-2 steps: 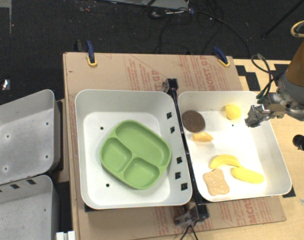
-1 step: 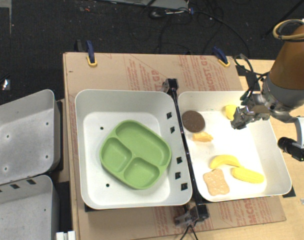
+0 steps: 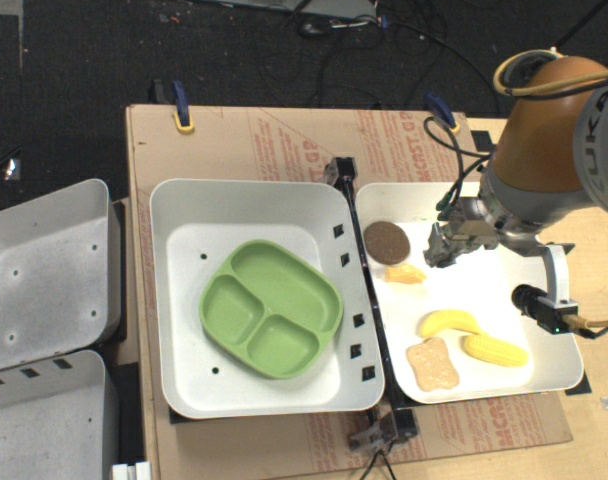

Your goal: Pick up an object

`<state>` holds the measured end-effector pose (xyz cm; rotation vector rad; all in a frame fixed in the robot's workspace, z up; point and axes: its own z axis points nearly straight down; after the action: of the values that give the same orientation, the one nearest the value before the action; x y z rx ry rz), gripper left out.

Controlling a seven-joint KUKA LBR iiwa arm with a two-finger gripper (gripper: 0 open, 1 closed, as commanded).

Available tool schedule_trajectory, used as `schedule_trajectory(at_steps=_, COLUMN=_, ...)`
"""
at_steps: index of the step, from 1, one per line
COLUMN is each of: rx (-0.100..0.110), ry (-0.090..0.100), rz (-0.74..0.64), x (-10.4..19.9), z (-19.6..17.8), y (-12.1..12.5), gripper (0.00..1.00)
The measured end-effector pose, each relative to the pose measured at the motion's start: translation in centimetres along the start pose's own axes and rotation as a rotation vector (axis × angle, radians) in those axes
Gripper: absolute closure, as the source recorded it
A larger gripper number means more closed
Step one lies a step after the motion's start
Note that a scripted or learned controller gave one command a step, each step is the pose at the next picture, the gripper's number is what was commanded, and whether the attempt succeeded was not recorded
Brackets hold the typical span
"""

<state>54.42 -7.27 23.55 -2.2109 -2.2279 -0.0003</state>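
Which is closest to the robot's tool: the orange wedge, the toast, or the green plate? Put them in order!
Measured from the tool in the camera view:
1. Orange wedge, just below-left of it, right bin.
2. Toast, near that bin's front edge.
3. Green plate, over in the left bin.

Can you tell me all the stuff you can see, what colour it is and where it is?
Bins: 2, white, side by side on the bench.
Divided plate: 1, green, in the left bin.
Round cookie: 1, brown, top left of the right bin.
Small wedge: 1, orange-yellow, just below the cookie.
Bananas: 2, yellow, low in the right bin.
Toast-like slice: 1, tan, beside the bananas.
Clamps: 2, blue, on the board's far edge.
Gripper: 1, dark, above the right bin near the wedge.
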Motion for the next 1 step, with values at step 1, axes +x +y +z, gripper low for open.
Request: schedule_trajectory(at_steps=1, rx=0.000, ry=-0.001, rz=0.001, x=4.41, z=-0.08, y=-1.42, gripper=1.00)
